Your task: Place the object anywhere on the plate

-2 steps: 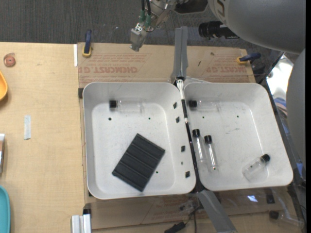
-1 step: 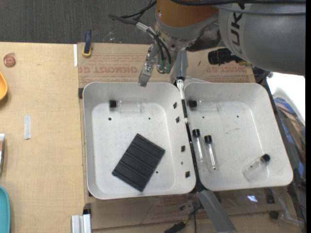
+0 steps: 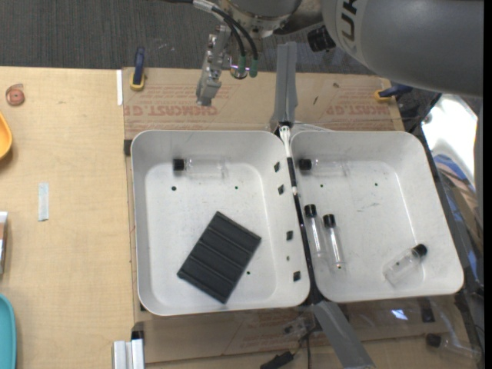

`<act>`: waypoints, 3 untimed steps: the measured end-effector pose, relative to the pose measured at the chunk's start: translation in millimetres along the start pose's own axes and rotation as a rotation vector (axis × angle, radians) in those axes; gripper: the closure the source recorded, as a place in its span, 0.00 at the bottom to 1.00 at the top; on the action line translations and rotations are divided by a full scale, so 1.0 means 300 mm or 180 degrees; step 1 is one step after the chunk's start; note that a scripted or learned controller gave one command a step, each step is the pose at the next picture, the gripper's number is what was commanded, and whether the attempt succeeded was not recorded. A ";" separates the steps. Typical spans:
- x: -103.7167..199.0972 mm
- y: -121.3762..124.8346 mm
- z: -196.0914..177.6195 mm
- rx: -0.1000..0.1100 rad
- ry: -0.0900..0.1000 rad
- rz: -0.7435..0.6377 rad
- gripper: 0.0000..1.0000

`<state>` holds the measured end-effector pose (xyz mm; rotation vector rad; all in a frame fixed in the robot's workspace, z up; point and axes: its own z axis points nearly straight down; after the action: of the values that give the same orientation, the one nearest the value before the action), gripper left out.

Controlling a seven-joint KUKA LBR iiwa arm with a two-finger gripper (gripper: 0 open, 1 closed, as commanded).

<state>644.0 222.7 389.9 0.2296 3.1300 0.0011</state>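
Gripper (image 3: pixel 209 91) seen hanging above cardboard behind left bin (image 3: pixel 146 206), grip state cannot be told; black plate (image 3: pixel 220 256) lying tilted in left bin

Single fixed camera above bench, looking down aslant on both white bins (image 3: pixel 138 206); arm (image 3: pixel 415 21) enters right.

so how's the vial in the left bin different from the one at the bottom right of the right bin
The left-bin vial lies level across the view near the bin's far wall, black cap at its left end. The bottom-right vial lies at a slant near the right bin's front corner, cap at its upper right end. The first shares its bin with a black ridged plate; the second shares with other vials. Both are clear tubes with black caps, lying flat.
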 end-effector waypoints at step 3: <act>0.085 -0.001 -0.174 -0.0008 0.0001 -0.2867 1.00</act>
<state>618.5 226.0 442.2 -1.1557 2.9181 0.0025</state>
